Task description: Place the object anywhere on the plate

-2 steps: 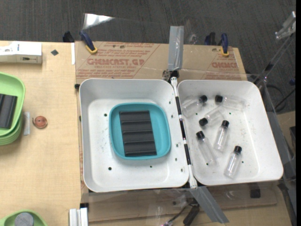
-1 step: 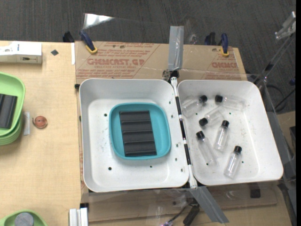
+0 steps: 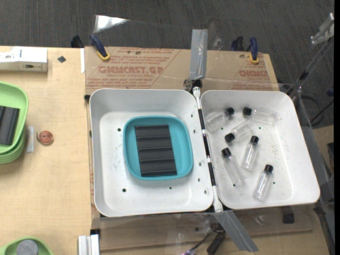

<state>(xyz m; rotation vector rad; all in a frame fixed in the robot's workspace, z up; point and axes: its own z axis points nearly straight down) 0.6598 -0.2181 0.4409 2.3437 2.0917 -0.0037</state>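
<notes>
A teal plate (image 3: 130, 142) lies in the left white bin (image 3: 106, 185), with a black ribbed block (image 3: 155, 149) on its middle. Several clear vials with black caps lie scattered in the right white bin (image 3: 297, 190): one vial (image 3: 263, 181) near the front right, another vial (image 3: 249, 152) at the centre, a third vial (image 3: 231, 166) left of it, and more toward the back left corner.
Brown cardboard (image 3: 159, 70) lies behind the bins, held by yellow clamps (image 3: 101, 51). On the wooden bench to the left sit a green tray (image 3: 16, 97), a small red disc (image 3: 45, 137) and a white box (image 3: 22, 59).
</notes>
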